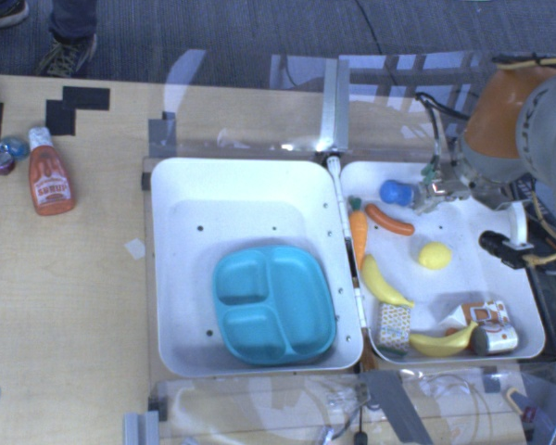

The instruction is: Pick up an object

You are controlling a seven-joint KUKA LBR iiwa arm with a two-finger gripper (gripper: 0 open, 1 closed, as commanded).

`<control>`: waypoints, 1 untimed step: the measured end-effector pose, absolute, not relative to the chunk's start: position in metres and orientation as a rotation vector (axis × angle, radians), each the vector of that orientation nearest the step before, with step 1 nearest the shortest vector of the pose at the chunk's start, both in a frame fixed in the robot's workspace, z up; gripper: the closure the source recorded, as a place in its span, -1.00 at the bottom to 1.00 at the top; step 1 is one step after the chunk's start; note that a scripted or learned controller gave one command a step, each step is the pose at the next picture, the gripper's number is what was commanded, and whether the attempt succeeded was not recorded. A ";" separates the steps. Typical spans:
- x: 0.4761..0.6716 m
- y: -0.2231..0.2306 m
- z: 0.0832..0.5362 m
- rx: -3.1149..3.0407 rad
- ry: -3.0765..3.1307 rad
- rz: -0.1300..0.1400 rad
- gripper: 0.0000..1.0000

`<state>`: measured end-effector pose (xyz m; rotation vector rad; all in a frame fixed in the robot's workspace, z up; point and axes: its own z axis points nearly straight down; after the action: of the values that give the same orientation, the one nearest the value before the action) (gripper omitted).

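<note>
On the bench at 9 o'clock lies a ketchup bottle [50, 182], well apart from the bins. The left bin [185, 202] carries a blue plate [273, 304] with three compartments, toward 6 o'clock of that bin.

The right bin [514, 286] holds the candidates. Along its left wall stands a carrot [358, 237]; below it lies a banana [383, 284], long axis running 11 to 5 o'clock. At the bin's 6 o'clock lie a sponge [395, 325], a second banana [442, 342] and a small box [489, 316]. A sausage [389, 220] lies with its long axis from 10 to 4 o'clock, a yellow ball [435, 256] just past it toward 4 o'clock.

The blue ball [398, 193] sits at the bin's 11 o'clock, and the gripper [434, 191] hangs just beside it; from the gripper the ball lies at 9 o'clock, the sausage at 8 o'clock. The ball looks the likeliest target, needing a short shift leftward. How far the tool is spread I cannot tell, nor whether it touches the ball; nothing shows held in it.
</note>
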<state>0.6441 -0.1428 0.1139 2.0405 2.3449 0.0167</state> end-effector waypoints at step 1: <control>0.606 -0.108 0.223 1.901 2.491 0.007 1.00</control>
<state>0.6063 -0.1082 0.2231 1.9014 2.4913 0.0070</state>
